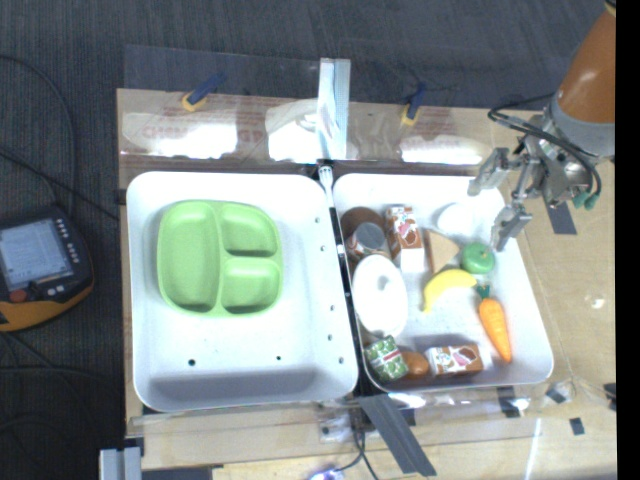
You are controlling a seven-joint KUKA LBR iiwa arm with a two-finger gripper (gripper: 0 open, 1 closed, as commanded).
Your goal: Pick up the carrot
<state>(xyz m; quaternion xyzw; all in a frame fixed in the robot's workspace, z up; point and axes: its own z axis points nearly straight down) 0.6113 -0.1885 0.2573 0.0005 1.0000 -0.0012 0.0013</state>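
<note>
The gripper (498, 200) hangs over the far right corner of the right bin (530, 313), its two fingers spread wide apart with nothing between them, one finger (486, 172) toward the far rim and the other finger (507, 226) reaching down nearer the bin's contents. The carrot (495, 328) lies on the right side of that bin, close to the right wall, its green top pointing far and its orange tip pointing near; it sits well apart from the gripper. Just left of the carrot is a yellow banana (446, 286), and a green apple (478, 259) rests just beyond the carrot's top, close under the lower finger. A white lidded bowl (380, 293) sits at the bin's left side, with a brown packet (404, 236) and a dark round can (364, 232) beyond it, and a red-labelled packet (454, 360) along the near wall. The left bin (180, 363) holds a green divided tray (217, 256). Both bins rest on the counter (585, 298).
</note>
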